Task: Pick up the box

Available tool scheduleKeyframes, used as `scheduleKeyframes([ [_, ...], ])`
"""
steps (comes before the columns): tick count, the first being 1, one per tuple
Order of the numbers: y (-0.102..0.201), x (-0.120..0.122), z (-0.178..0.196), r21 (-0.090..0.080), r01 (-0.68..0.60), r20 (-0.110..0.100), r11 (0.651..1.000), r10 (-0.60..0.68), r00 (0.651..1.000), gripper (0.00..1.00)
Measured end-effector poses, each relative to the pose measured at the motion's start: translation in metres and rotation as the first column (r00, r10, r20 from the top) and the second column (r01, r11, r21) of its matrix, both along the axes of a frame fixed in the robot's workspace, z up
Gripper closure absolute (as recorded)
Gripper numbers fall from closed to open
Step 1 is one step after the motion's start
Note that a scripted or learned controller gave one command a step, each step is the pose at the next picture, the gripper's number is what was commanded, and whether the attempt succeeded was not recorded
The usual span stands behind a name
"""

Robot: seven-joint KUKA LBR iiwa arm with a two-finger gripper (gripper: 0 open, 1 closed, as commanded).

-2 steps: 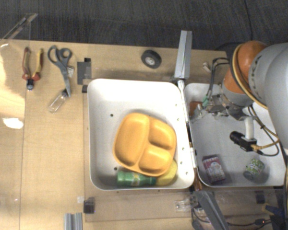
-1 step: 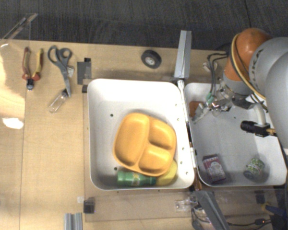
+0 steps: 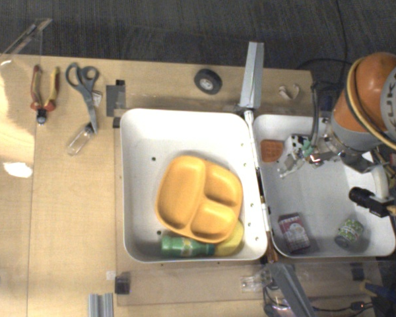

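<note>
Claw (image 3: 296,156) state impossible to tell; box (image 3: 294,232) well below it toward near bin wall, long axis pointing roughly back at claw

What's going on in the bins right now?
The arm reaches in from the right, with its gripper low over the upper part of the right bin, near an orange-brown patch. The box lies untouched at that bin's front left, a small round can to its right. The left bin holds a yellow tray resting on a green bottle.
</note>
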State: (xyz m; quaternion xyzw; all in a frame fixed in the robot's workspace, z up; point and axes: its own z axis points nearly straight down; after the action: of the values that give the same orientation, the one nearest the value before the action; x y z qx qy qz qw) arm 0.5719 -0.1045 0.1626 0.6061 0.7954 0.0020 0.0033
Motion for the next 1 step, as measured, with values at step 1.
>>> scheduleKeyframes([
  [1, -0.0423, -0.0520, -0.0446, 0.000, -0.040, -0.003, 0.999, 0.040, 0.999, 0.00],
])
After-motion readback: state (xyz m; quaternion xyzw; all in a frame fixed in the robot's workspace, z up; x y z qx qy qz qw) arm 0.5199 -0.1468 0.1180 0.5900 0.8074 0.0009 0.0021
